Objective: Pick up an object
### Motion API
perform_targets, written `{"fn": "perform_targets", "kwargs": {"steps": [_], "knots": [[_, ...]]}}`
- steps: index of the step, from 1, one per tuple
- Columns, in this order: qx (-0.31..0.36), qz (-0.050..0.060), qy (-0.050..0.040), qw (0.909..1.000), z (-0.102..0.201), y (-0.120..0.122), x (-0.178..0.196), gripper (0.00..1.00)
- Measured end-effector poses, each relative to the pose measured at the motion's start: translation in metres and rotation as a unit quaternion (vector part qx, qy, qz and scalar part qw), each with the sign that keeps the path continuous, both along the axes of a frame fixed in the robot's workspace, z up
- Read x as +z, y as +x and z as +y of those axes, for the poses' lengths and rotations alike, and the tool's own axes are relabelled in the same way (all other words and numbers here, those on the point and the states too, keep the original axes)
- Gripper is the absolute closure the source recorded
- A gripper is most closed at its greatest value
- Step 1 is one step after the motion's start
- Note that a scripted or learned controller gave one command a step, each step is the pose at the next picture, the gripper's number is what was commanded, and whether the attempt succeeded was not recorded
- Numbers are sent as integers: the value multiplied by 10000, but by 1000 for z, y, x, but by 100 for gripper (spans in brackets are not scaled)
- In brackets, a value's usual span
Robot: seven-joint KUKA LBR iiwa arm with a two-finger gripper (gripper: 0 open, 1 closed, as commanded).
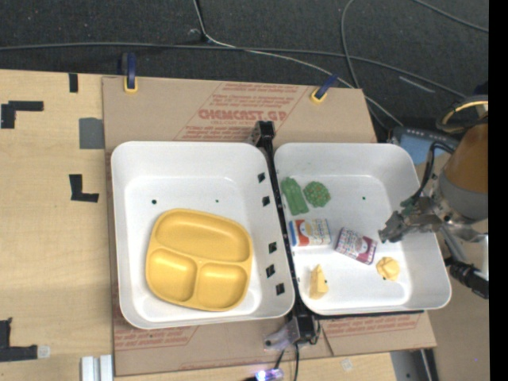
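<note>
Over the right bin's (pixel 349 155) edge the gripper (pixel 394 230) hangs, fingers apart, empty — centre above the yellow piece (pixel 387 268) before descending.

The grey arm with its orange band reached in from the right edge, its wrist angled down and leftward. The hand (pixel 394 228) hung low, pointing left.

The arm (pixel 467 173) runs off the right side, and the print on the small carton (pixel 310 232) is too tiny to read.
</note>
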State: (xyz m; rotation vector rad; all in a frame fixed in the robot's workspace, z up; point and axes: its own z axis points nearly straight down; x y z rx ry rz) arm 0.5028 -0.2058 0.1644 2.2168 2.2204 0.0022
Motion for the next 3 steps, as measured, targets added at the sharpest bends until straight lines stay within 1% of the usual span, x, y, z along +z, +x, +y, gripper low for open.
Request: {"fn": "perform_targets", "kwargs": {"steps": [1,2,3], "knots": [[-1,0,-1,10000,0,1,51,100],[20,18,15,10000,49,1,61,100],[24,27,18,10000,107,2,51,100]]}}
